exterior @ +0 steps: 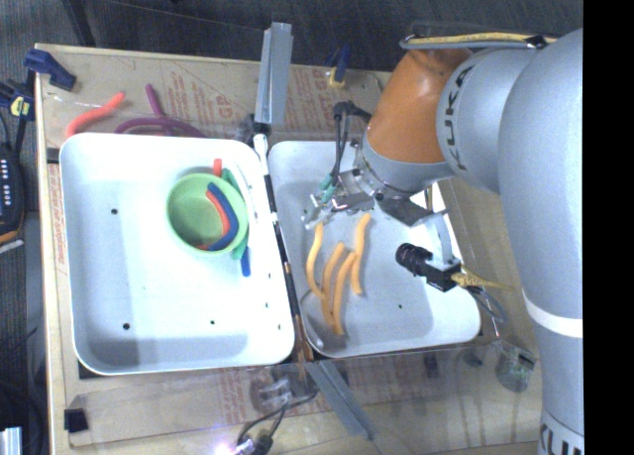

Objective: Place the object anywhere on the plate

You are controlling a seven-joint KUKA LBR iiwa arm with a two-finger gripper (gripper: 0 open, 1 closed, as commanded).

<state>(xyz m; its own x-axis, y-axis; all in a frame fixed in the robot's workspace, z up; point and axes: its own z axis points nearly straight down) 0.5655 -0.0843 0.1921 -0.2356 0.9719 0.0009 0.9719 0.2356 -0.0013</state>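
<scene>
Gripper (332, 200) low in right bin (456, 319), just above yellow strips (335, 270) (finger state impossible to tell), well apart from green plate (203, 213) in left bin (99, 275).

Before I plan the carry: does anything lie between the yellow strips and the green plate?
Yes. The yellow rubbery strips lie in the right white bin, the round green plate in the left white bin; both bins' adjoining raised rims run between them.

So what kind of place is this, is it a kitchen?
Probably not a kitchen, more likely a robot lab. A big grey and orange arm reaches over two white bins on a wooden bench, with clamps and cables around.
</scene>
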